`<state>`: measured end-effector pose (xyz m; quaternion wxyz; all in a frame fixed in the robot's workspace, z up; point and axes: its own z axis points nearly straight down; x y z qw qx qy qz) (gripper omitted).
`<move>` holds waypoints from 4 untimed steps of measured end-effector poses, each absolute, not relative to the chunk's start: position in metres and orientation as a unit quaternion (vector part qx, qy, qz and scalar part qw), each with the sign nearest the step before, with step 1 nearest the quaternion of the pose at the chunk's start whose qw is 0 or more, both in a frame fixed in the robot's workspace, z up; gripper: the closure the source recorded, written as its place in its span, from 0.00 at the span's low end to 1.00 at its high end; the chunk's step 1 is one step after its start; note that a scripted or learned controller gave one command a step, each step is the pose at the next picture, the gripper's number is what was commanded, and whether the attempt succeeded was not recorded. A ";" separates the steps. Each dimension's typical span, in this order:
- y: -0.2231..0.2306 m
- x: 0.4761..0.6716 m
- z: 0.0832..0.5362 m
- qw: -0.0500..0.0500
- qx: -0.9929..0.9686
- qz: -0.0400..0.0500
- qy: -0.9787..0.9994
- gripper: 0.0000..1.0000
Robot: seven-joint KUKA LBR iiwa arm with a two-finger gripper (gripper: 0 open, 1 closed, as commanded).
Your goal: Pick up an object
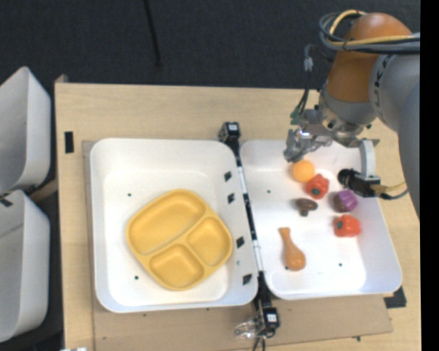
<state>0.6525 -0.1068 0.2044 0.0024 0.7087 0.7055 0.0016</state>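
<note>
Objects sit scattered across the right bin (373, 269), six small play-food pieces on the white floor: an orange ball (303, 170) at the far end, a red-and-green pepper (317, 186) just beside it on its near right, touching or nearly so, then a purple piece (344, 200) further right, a small brown piece (306, 206) near the middle, a red tomato-like piece (346, 226) on the near right, and a tan drumstick (291, 249) lying nearest, well apart from the cluster. And there's the arm (358, 64) reaching in from the right, orange band up top, wrist bent down over the far edge of that bin. Its gripper (298, 146) hangs just above and a touch to the far left of the orange ball, metal tip pointing down; whether the fingers are spread or closed I cannot tell from this angle, and nothing shows between them. Over in the left bin (106, 196), a yellow three-compartment plate (179, 238) lies flat, set at a slant, taking up the middle. Black clips (230, 131) mark the seam where the two bins meet on the tan bench (168, 108)
</note>
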 end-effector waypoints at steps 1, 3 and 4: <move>-0.114 0.660 0.265 0.003 0.707 0.002 0.707 1.00; -0.022 0.615 0.259 0.000 0.705 0.000 0.709 1.00; 0.021 0.602 0.247 0.000 0.705 0.000 0.709 1.00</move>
